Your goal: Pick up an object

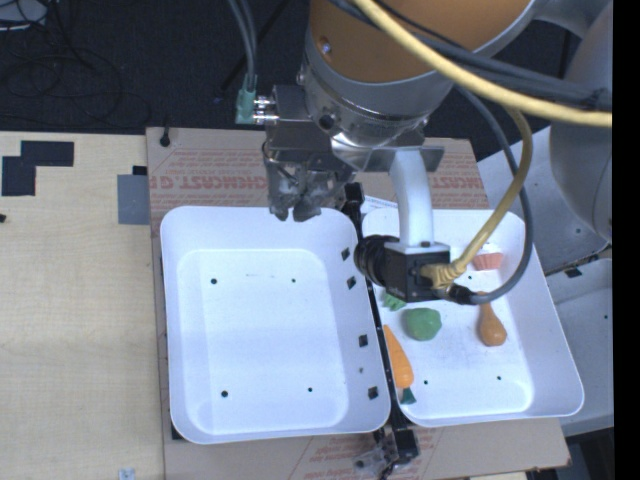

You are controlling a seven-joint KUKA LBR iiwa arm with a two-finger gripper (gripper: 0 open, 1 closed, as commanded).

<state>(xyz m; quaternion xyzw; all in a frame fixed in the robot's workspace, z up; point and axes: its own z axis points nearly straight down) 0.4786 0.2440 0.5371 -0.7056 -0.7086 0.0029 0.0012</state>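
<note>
White plastic right bin (545, 368) holds a green lump (423, 323) and orange carrot-shaped toy (398, 360); grey jaws (300, 196) hover over the far edge of the left bin (190, 368), their opening unclear, seemingly holding nothing.

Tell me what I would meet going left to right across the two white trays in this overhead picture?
Left bin → carrot by the divide → green lump → orange pear-shaped piece → right bin's outer rim. The gripper hangs over the left bin's far edge.
</note>
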